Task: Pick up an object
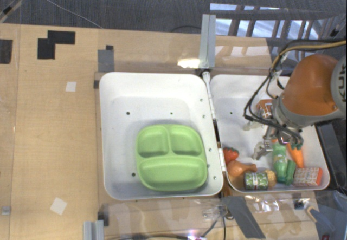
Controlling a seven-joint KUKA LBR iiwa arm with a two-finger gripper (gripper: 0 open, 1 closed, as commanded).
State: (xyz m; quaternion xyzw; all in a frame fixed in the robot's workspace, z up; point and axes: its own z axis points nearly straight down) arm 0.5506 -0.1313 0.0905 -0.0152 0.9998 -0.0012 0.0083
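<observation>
My gripper (pixel 270 144) hangs low over the right bin (pixel 233 98), below the arm's orange band (pixel 309 87). It is right above a heap of small toy foods in the bin's near corner. A green bottle (pixel 280 162) lies just under and beside it, with an orange carrot (pixel 296 155) to the right. Further along the near wall lie a can with a green label (pixel 257 180), a boxed item in red and white (pixel 307 175), an orange lump (pixel 240 168) and a red piece (pixel 231 153). I see nothing lifted from the heap.
The left bin (pixel 119 125) holds a green divided plate (pixel 171 156) in its near half. A metal divider (pixel 212 120) runs between the two bins. Cables (pixel 260 98) loop off the wrist over the right bin's middle.
</observation>
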